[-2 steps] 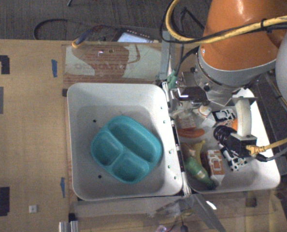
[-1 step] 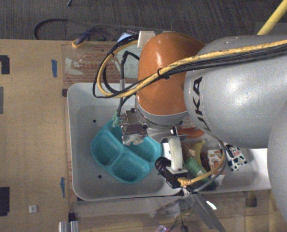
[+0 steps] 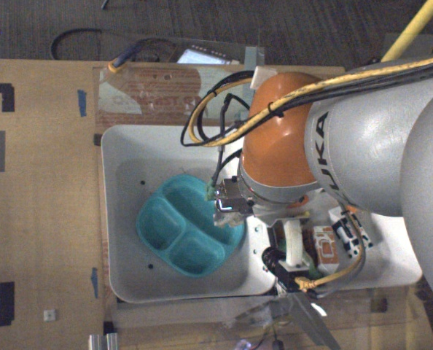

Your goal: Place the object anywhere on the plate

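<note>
- a teal plate (image 3: 178, 228) with compartments lies in the left white bin (image 3: 122, 195), toward its right edge.
- the gripper (image 3: 227, 210) hangs over the plate's right rim; jaw state cannot be told.

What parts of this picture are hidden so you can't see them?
- Gripper: in the camera view, the arm's orange band and wrist cover it, so its state is unclear.
- The object to place: cannot be made out under the arm.
- Teal plate: its right edge is covered by the wrist.
- Right bin: mostly hidden by the grey arm.
- Left bin: its right wall is blocked.
</note>
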Robot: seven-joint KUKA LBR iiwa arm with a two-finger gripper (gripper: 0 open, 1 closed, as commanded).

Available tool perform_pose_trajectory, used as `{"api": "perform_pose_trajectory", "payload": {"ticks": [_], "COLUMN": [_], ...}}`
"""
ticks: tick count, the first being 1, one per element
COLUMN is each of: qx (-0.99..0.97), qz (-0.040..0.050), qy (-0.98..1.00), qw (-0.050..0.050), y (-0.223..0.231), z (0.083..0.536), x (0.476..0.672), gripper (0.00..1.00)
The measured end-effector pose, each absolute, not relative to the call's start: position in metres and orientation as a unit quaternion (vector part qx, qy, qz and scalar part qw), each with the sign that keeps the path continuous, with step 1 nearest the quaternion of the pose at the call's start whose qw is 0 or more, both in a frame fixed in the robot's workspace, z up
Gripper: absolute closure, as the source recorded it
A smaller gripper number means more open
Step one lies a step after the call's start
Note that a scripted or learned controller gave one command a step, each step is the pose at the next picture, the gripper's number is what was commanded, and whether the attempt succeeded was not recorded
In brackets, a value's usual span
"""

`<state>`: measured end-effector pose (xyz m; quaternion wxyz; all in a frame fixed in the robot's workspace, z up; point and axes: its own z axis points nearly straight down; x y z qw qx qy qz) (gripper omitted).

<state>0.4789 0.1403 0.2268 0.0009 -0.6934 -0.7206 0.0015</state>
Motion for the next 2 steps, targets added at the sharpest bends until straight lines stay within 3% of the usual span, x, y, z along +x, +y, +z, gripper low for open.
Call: {"api": "perform_pose_trajectory", "payload": {"ticks": [1, 2], "qx": [-0.678, -0.651], "qz": [0.0002, 0.0007], "qy": [-0.735, -0.759], "qw": [0.000, 0.001], "y": [0.092, 0.163], "z": [0.384, 0.277], "x": [0.480, 0.498], "gripper": [1.00, 1.00]}}
